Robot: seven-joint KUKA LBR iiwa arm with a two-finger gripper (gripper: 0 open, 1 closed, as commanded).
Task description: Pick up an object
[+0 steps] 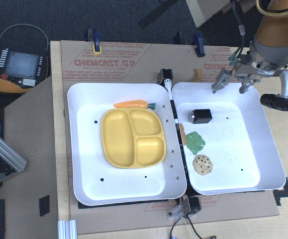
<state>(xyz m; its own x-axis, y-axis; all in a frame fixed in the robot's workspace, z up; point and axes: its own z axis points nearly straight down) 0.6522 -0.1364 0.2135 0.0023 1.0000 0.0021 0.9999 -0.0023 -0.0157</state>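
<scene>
The gripper [232, 85] hovers with fingers spread apart and nothing between them over the right bin's [263, 148] far edge, above the black block [201, 116], green piece [194, 142] and cookie [202, 164].

Red print reading "CHEMCAST GP" stands on the brown board [119, 59] behind the left bin [79, 133]; a partial repeat shows further right.

Bench [64, 193] with two white bins [84, 183]
</scene>
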